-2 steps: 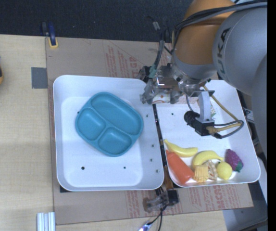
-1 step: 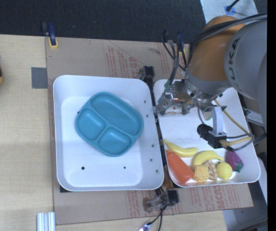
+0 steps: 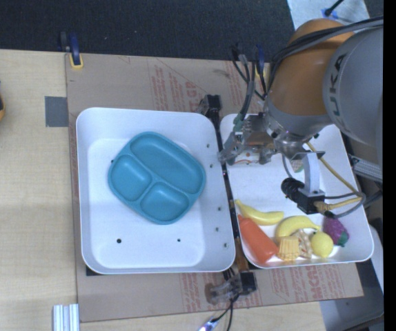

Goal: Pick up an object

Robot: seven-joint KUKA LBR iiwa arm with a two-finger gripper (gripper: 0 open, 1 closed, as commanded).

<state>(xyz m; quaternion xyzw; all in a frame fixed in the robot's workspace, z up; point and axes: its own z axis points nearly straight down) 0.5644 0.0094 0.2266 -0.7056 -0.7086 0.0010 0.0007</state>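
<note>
Left bin [image 3: 91,185]: holds one blue divided plate [image 3: 156,176], lying flat, slightly turned, near the bin's middle. Well apart from the pincer, with the bins' shared wall between them.

Right bin [image 3: 360,250]: toy food sits crowded into the near end. From left: an orange carrot [image 3: 256,241], long axis running from upper left to lower right, close to the bin's left wall; a yellow banana [image 3: 259,215] just above it, lying roughly crosswise; a second curved yellow piece [image 3: 296,224] beside that; a corn-like piece [image 3: 289,247]; a yellow lemon [image 3: 321,245]; a purple piece [image 3: 337,229] farthest right. The pieces touch or nearly touch, so none offers much room around it.

Pincer [image 3: 248,148]: sits at the far left corner of the right bin, close to the shared wall, under the grey wrist and orange band. Whether it is released or clenched cannot be told; nothing is seen gripped in it.

Key relation: the food heap lies toward the near end of the bin from the pincer, with bare bin floor between. The banana and carrot are the nearest pieces, almost straight down the bin's left side. Judgement: a grasp across the carrot's narrow width looks the cleanest option; the banana above it is the likely obstruction.
</note>
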